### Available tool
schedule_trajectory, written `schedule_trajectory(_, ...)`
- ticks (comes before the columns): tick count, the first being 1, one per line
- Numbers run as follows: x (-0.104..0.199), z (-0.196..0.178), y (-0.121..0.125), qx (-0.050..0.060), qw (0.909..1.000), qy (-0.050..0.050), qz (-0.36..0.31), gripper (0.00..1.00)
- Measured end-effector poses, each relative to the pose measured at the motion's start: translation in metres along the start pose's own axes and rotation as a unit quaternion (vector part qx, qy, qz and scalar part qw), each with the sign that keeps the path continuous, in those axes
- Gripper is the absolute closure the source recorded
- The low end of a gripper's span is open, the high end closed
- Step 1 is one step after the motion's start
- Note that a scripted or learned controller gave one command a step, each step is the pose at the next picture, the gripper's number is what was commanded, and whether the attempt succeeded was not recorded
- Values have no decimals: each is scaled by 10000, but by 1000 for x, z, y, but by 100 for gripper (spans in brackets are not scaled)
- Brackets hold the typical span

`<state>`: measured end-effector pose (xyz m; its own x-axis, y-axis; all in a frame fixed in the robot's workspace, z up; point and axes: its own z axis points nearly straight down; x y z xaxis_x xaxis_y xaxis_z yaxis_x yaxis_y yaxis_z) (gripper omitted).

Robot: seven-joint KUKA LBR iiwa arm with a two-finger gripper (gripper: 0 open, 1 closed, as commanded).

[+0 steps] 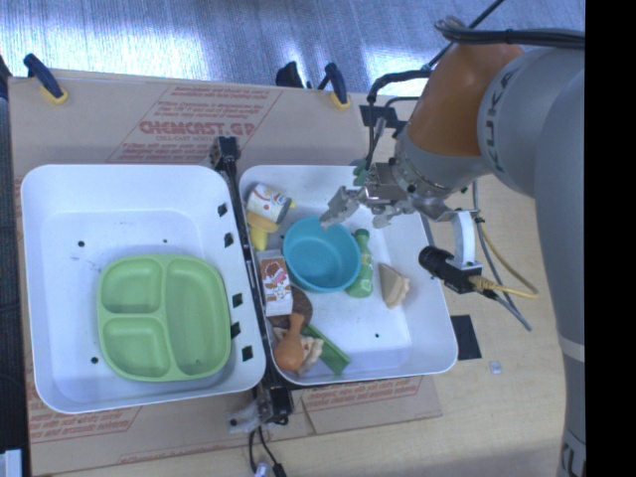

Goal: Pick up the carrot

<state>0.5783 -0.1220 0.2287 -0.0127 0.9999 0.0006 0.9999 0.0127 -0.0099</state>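
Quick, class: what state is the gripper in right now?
Gripper: open, holding nothing, above the right bin by the blue bowl.

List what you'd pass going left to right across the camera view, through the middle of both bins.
Green divided plate → snack packet → blue bowl → green bottle → pale wedge of food.

Two bins are sitting side by side. A divided plate (pixel 164 318) is lying in the left bin (pixel 60 197). In the right bin (pixel 432 341), a bowl (pixel 321 254) is sitting centrally, a bottle (pixel 361 266) touching it at three o'clock, a carton (pixel 275 283) at nine o'clock.
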Motion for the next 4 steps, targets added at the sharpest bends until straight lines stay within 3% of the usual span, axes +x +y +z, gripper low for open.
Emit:
schedule_trajectory(1, 119, 40, 31, 21, 9997, 2, 258, 0)
schedule_trajectory(2, 125, -190, 78, -76, 9998, -21, 173, 0)
schedule_trajectory(3, 198, -252, 74, -49, 9833, -25, -1820, 0)
schedule_trajectory(4, 274, -227, 21, -21, 9746, -15, -2241, 0)
